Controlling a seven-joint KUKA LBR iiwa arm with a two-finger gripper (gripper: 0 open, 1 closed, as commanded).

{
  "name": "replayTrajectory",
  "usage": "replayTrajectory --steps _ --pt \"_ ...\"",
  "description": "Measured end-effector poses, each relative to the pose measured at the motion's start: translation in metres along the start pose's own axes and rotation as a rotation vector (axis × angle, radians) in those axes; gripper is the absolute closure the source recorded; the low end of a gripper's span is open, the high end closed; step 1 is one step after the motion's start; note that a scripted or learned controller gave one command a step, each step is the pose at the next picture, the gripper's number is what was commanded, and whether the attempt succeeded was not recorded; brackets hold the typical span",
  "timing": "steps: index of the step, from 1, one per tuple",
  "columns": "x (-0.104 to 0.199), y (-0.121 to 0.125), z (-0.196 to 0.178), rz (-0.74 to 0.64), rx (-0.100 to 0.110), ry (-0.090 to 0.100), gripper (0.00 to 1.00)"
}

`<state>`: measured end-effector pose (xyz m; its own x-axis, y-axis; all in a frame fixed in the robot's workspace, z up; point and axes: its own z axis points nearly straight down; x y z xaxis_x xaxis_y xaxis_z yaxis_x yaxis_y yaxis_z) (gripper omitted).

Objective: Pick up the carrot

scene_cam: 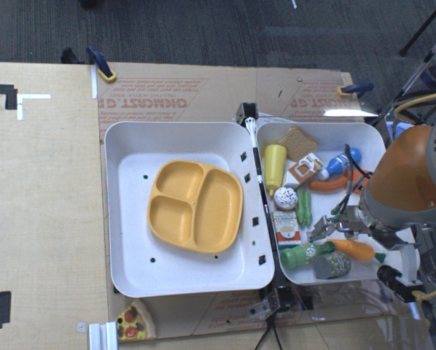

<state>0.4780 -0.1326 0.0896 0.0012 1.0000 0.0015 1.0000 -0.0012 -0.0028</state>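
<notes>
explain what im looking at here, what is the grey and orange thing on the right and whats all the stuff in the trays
This is a single camera fixed above a workbench, looking down at a slant. The grey and orange shape entering from the right is a robot arm. Its gripper, a two-fingered metal claw, is low over the right bin; I cannot tell if its fingers are open or shut.

The left bin holds a yellow divided plate. The right bin is crowded with toy food: a yellow cup, a slice of bread, a green pickle-like piece, a small carton and more.

The carrot, the thing to pick up, lies just right of the gripper, near the bin's front. Nothing shows between the fingers.
</notes>
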Motion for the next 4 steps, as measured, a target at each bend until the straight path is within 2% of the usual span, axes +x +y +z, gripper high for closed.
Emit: replayTrajectory --steps 1,2,3,4 --pt "-0.039 0.001 -0.001 0.097 -0.004 -0.001 0.00" --pt "-0.074 0.002 -0.002 0.234 -0.001 0.009 0.00" --pt "-0.070 0.004 -0.002 0.473 -0.004 0.011 0.00" --pt "-0.031 0.000 0.000 0.424 0.001 0.000 0.00"
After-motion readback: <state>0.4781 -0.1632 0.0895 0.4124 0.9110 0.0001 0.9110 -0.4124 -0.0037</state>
